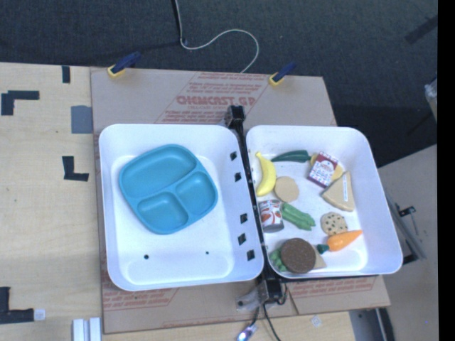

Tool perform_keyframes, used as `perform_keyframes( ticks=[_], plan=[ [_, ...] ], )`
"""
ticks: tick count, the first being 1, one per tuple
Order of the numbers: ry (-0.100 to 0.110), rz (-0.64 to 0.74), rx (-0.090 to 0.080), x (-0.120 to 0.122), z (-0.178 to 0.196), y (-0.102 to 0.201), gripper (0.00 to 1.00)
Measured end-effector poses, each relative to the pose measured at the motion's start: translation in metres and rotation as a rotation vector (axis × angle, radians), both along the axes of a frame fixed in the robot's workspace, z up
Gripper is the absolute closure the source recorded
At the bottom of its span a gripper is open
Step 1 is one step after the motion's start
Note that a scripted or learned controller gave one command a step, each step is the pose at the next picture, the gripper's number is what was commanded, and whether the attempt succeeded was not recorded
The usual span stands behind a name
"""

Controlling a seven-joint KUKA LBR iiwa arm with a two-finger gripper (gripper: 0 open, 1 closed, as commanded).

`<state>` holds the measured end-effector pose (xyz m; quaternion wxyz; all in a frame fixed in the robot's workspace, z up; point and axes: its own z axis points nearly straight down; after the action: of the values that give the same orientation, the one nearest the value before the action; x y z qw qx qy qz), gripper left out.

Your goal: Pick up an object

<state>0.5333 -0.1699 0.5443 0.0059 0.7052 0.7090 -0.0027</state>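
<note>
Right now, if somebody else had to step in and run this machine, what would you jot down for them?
Arm and jaws: nothing to report from the camera view at this moment.
Left bin: holds a blue divided plate.
Right bin: holds all the toy food, including a banana, a small can, a carrot, a chocolate cookie, a cheese wedge and a red carton.
Done: nothing appears to have been picked up; the toy food lies in the right bin.
Left: choose one piece, grasp it and lift it.
</note>
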Motion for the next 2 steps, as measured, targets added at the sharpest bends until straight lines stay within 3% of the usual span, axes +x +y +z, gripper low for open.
perform_keyframes(
  ticks=[2],
  plan=[
    [-0.001,0.001,-0.002,0.001,0.02,0.001,1.0]
  ],
)
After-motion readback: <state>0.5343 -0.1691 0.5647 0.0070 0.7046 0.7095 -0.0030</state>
